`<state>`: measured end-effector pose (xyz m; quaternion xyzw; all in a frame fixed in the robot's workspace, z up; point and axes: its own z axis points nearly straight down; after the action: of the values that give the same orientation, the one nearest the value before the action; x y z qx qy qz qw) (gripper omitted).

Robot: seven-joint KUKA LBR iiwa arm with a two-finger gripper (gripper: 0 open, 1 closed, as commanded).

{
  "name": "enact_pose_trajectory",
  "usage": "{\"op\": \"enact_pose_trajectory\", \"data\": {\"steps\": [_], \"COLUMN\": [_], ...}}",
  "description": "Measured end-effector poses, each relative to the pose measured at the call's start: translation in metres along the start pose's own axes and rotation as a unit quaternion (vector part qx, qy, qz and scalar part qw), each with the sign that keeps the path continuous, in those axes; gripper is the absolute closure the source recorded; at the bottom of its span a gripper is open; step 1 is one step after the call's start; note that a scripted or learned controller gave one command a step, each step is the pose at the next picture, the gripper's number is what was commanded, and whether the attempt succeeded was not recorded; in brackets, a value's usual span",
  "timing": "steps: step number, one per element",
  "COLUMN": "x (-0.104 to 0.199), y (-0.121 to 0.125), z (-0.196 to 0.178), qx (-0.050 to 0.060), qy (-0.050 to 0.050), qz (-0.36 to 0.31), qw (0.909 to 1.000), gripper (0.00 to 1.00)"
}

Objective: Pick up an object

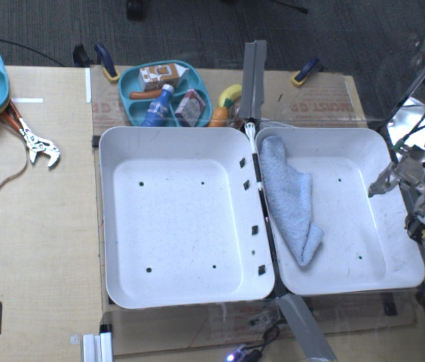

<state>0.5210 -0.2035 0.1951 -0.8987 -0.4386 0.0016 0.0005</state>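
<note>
Crumpled grey-blue cloth lies in right bin.

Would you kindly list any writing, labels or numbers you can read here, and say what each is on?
Red print on the cardboard behind the bins: upside down and too faint to read.
Small box in the blue tray: printing too small to read.
Bottle in that tray: label too blurred to read.
Nothing else carries text I can make out.

1. You get bright, even overhead light; both white bins read nearly washed out.
2. Shadows beside the grey towel stay soft.
3. Right of the towel, the metal rig blurs.
</note>
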Motion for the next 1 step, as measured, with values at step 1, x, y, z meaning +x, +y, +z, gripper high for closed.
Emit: {"op": "enact_pose_trajectory", "data": {"steps": [1], "x": [0.0282], "y": [0.0058], "z": [-0.0273], "qx": [0.0], "qy": [0.0], "qz": [-0.069], "qw": [0.9976], "gripper": [0.0]}}
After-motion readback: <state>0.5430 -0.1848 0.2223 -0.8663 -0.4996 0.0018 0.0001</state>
